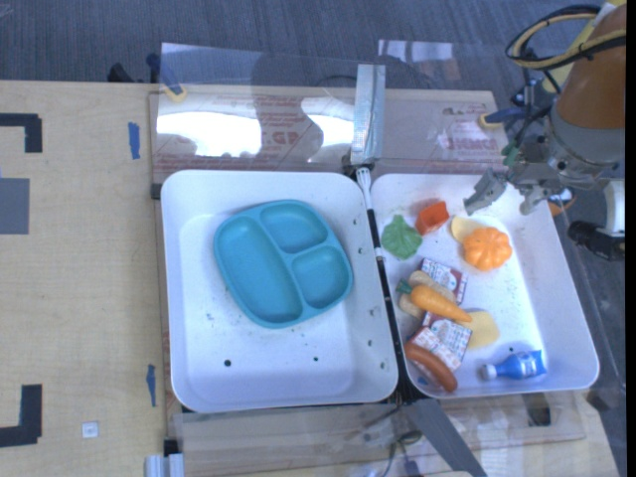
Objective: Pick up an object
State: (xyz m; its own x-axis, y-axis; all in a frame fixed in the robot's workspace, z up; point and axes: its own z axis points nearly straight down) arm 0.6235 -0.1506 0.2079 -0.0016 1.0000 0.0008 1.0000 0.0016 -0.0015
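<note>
Two fingers (487,189) of my gripper (509,193) spread apart, holding nothing, above the right bin's (568,296) far edge, just beyond the orange (487,247).

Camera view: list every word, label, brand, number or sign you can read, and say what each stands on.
None can be read.
Two printed packets in the right bin: red and white print, too small.
Sheet behind the left bin, reddish lettering: blurred by glare.
Label behind the right bin: too blurred.
Blue bottle: no legible label.
</note>
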